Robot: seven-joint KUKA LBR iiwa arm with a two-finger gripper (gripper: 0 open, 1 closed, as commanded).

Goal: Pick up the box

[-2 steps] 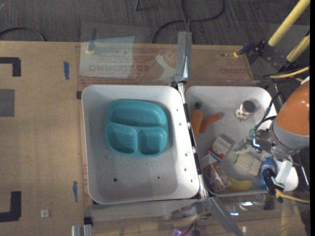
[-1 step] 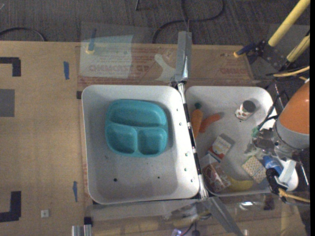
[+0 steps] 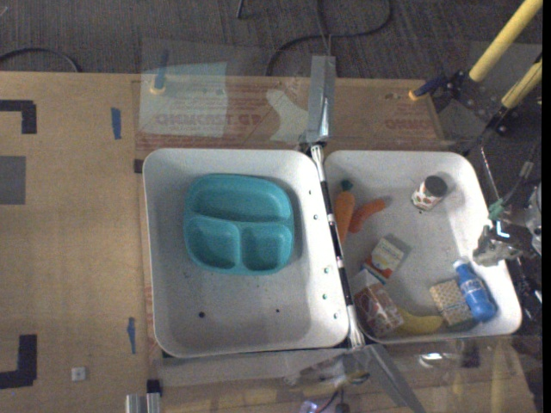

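1. Two white bins: the left bin (image 3: 164,256) carries one teal divided tray (image 3: 239,223).
2. The right bin (image 3: 448,166) holds one box (image 3: 386,256) at centre, two carrots (image 3: 355,212) at ten o'clock, one banana (image 3: 422,323), and one blue bottle (image 3: 475,292) at four o'clock.
3. The gripper (image 3: 502,241) sits at three o'clock, beside the bottle; its grip cannot be told.

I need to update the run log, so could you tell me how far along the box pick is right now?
Nothing looks done yet. The small box lies on the floor of the right bin among the carrots, banana and blue bottle. The gripper is at that bin's right edge, apart from the box, with nothing visible between its fingers. Reaching the box, grasping and lifting all remain.
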